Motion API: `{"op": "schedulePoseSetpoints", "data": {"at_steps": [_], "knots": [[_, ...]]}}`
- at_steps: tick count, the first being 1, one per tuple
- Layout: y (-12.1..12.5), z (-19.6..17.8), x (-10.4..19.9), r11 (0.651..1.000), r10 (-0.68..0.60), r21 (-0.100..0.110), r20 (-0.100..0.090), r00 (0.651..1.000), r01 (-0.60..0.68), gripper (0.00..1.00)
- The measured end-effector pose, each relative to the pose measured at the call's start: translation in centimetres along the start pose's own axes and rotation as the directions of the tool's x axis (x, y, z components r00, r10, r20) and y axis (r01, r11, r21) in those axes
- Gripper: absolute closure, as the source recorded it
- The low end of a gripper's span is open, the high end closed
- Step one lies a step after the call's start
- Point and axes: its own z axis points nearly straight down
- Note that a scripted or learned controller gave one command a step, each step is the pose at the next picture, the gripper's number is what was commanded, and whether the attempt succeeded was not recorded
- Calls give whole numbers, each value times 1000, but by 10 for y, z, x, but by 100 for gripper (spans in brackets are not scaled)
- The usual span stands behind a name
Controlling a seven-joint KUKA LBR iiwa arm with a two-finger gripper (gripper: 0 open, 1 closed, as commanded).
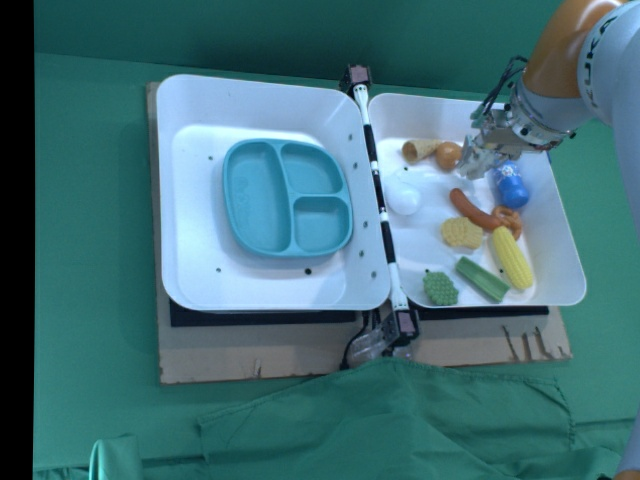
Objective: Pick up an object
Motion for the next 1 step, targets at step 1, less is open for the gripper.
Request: {"op": "schedulePoseSetpoints", "data": {"at_steps": [1], "knots": [[0,1,0,1000,0,1,0,1000,0,0]]}}
